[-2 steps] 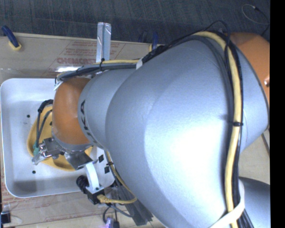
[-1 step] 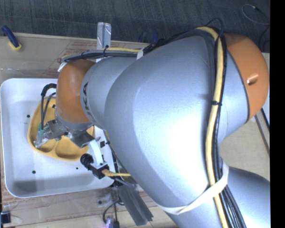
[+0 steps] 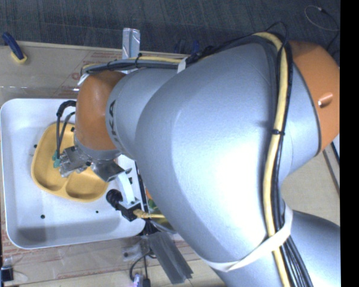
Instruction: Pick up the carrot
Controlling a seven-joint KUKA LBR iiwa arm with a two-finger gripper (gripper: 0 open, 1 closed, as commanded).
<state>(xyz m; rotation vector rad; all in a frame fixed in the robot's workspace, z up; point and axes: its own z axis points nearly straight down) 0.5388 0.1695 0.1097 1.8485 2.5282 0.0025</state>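
My arm (image 3: 227, 148) comes in from 3 o'clock and covers most of the view, so the right bin lies hidden under it. My gripper (image 3: 69, 161) is over the left bin (image 3: 18, 130), which takes the 9 o'clock side of the bench (image 3: 48, 61). The gripper points toward 9 o'clock and is above a yellow dish (image 3: 45, 166) that lies in the middle part of this bin. It looks very near to the dish or touching it, but I cannot tell which. I also cannot tell if my gripper is open or closed, because the wrist hides this part.

Where the carrot is, I cannot tell with certainty. At 5 o'clock from the gripper, just beside the edge of my arm, there is a small orange and green patch (image 3: 151, 207). It is too small and too hidden to name.

On the bench corner at 11 o'clock lies a blue and yellow clamp (image 3: 15, 48).
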